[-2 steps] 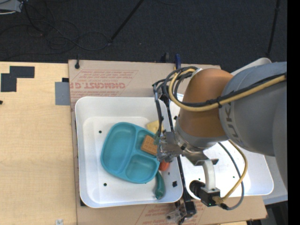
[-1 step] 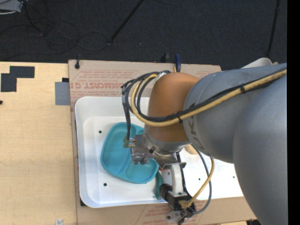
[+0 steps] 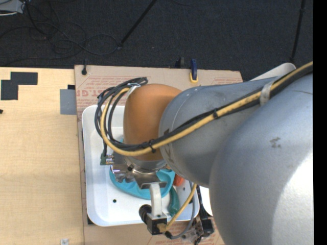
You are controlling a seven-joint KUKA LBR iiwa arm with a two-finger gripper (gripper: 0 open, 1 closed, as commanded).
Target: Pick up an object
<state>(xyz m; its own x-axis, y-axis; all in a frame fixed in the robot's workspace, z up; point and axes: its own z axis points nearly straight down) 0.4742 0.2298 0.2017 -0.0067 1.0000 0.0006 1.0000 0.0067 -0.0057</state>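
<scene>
A turquoise object (image 3: 134,187), curved like a shallow dish or ring, lies in the left white bin (image 3: 94,188) under my wrist. A small orange-red piece (image 3: 179,179) shows at its right edge. My arm reaches down into this bin from the right and its orange band and wrist cover the bin's middle. The gripper itself is hidden beneath the wrist, right over the turquoise object.
The bin sits on a brown cardboard sheet (image 3: 102,80) on the pale wooden bench (image 3: 36,157). A blue clamp (image 3: 193,70) stands at the cardboard's far edge. Black and yellow cables (image 3: 110,121) loop round the wrist. My grey arm fills the right side.
</scene>
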